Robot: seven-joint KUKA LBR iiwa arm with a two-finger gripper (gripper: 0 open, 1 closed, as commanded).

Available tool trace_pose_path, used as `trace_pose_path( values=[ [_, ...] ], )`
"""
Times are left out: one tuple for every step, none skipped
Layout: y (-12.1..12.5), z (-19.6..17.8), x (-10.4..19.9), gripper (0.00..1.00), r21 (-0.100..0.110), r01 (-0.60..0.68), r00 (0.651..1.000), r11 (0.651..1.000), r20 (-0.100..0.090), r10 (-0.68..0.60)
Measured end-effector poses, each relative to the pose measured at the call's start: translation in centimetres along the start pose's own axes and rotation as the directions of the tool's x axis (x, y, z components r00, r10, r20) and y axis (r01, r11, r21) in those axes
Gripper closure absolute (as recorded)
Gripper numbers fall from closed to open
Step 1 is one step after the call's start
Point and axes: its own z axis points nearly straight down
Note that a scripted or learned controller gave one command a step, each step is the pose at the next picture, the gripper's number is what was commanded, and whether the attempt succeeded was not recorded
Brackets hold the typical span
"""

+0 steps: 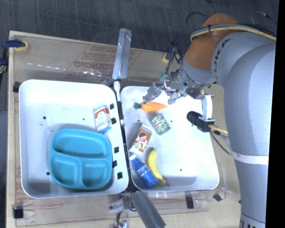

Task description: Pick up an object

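Two white bins sit side by side. The left bin (31, 128) holds a blue divided tray (82, 158) with a small carton (102, 118) at its 12 o'clock. In the right bin (197, 158) — at 11 o'clock — an orange carrot (154, 106) lies just under the gripper (164, 91); whether the gripper is open or closed cannot be told. A banana (154, 166) lies at 7 o'clock.

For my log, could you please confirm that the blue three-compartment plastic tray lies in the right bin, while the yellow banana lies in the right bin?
Not quite: the camera view shows the blue three-compartment plastic tray in the left bin; the yellow banana does lie in the right bin.
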Motion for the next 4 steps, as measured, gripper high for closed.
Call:
trace_pose_path(
  values=[
    [-0.3, 10.2, -2.0, 0.0, -0.002, 0.034, 0.999, 0.999, 0.001, -0.034],
    [-0.2, 9.1, -1.9, 1.0, -0.001, 0.039, 0.999, 0.999, 0.001, -0.039],
    [-0.2, 9.1, -1.9, 0.0, -0.001, 0.039, 0.999, 0.999, 0.001, -0.039],
    [-3.2, 10.1, -6.1, 0.0, -0.002, 0.083, 0.997, 0.997, 0.0, -0.083]
  ],
)
